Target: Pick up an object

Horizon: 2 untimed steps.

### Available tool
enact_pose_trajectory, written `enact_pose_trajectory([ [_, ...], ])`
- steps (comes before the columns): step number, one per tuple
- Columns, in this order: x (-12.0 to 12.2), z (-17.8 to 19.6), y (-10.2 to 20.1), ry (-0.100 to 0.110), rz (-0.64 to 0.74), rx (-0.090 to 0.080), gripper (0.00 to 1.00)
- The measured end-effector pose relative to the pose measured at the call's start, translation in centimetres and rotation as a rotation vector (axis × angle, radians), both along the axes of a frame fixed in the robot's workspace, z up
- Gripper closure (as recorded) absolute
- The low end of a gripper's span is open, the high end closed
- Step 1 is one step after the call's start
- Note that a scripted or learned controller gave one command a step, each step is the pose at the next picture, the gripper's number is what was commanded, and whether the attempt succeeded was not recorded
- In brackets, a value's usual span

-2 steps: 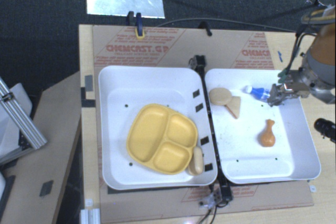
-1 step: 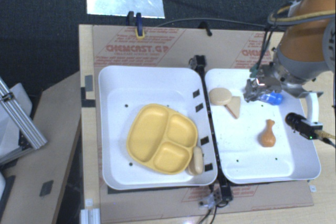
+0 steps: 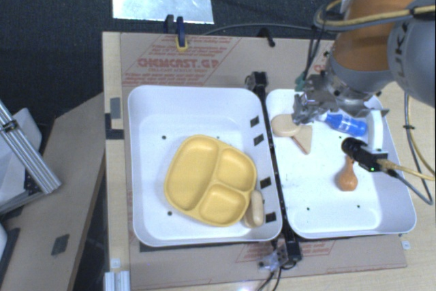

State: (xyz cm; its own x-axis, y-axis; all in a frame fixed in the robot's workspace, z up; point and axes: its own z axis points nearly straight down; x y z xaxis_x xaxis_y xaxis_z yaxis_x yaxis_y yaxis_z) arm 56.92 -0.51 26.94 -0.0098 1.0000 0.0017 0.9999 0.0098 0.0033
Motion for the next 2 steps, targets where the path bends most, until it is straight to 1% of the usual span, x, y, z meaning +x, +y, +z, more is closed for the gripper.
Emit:
enact_pose_trajectory([
  [2,3.8,-3.5,10.2,0.002,0.000,0.000,1.00],
])
